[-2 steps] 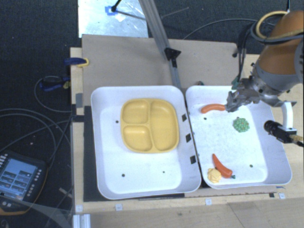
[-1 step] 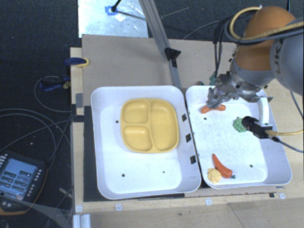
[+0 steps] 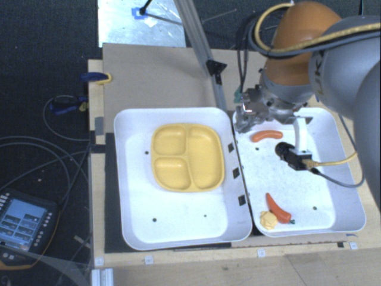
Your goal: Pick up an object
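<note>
The small orange sausage-shaped toy (image 3: 266, 136) lies just beside the gripper (image 3: 245, 119), ungrasped. Approach step; jaw state cannot be determined. Next: centre over it, descend.

Evenly lit from above, soft and fairly bright, with a cool bluish cast. Strong glare on the pale floor patch (image 3: 140, 11) at the top edge. Near-white, almost blown out on both bins (image 3: 178, 225), with only faint shadows along their rims. Dark and murky toward the left edge. Slightly soft throughout; blurred on the arm (image 3: 345, 58) at the upper right corner.
</note>
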Available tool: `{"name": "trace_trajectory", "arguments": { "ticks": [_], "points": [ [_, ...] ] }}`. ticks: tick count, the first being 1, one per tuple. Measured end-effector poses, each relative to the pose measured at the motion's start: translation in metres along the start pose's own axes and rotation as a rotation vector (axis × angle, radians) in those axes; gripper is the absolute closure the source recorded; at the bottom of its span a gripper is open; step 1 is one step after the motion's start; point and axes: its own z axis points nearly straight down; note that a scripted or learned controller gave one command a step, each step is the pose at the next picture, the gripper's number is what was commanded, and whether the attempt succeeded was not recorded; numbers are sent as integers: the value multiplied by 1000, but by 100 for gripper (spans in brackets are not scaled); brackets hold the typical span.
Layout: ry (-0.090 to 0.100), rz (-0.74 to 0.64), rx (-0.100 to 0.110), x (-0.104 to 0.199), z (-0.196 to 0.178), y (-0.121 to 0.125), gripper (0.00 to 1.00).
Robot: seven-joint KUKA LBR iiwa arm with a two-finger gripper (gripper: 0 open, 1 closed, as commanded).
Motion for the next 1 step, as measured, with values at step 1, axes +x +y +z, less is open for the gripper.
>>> {"name": "trace_trajectory", "arguments": {
  "ticks": [1],
  "points": [
    [0,2,4,51,17,1,100]
  ]
}}
